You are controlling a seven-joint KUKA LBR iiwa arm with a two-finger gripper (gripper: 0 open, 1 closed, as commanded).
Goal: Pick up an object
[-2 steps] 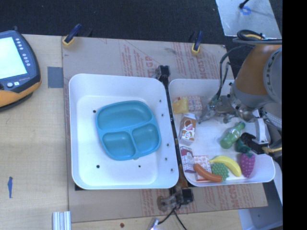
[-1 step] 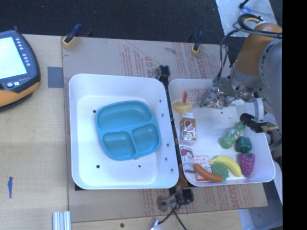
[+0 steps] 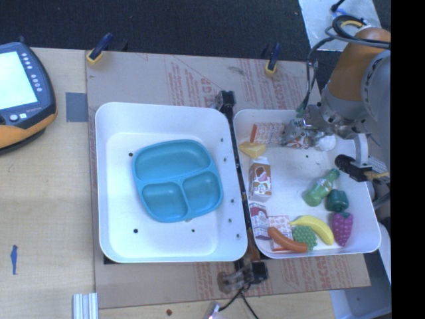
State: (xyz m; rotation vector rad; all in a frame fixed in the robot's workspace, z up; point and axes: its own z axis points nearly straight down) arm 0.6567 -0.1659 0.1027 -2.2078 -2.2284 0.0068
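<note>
The bench is carrying two white bins; the gripper point(image 3: 300, 135) is hovering over the right bin point(image 3: 292, 178), jaw state I cannot tell; it should be centring on one toy.

Glossy plastic tray point(image 3: 177, 179) (white bins point(image 3: 113, 178) matt)

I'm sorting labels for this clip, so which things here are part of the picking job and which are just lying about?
Part of the job: gripper; right bin with green bottle, banana, purple grapes, carrot, snack packet; left bin with blue divided plate.

Lying about: handheld controller; clamps.
</note>
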